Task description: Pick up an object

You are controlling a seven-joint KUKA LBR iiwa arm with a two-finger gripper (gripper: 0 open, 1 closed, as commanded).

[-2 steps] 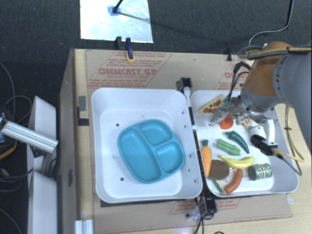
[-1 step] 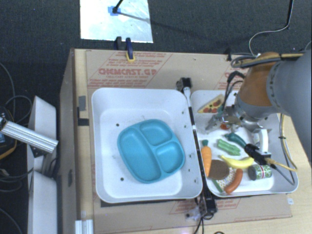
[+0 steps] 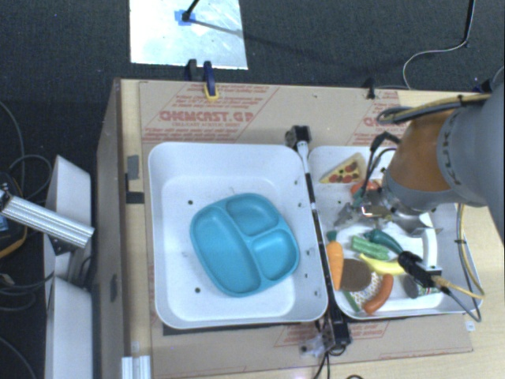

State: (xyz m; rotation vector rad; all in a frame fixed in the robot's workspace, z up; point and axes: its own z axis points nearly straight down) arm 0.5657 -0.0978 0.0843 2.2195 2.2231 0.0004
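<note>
The hand [image 3: 357, 210], grip state unclear, hovers in the right bin [image 3: 454, 305] just above the carrot [image 3: 335, 262].

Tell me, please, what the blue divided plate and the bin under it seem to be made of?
The blue divided plate looks like moulded plastic, smooth with a faint sheen: one even colour, rounded compartment ridges. The left white bin looks like thin formed plastic, matte to slightly glossy: rounded corners and a soft rolled rim. Neither can be confirmed by sight alone.
</note>
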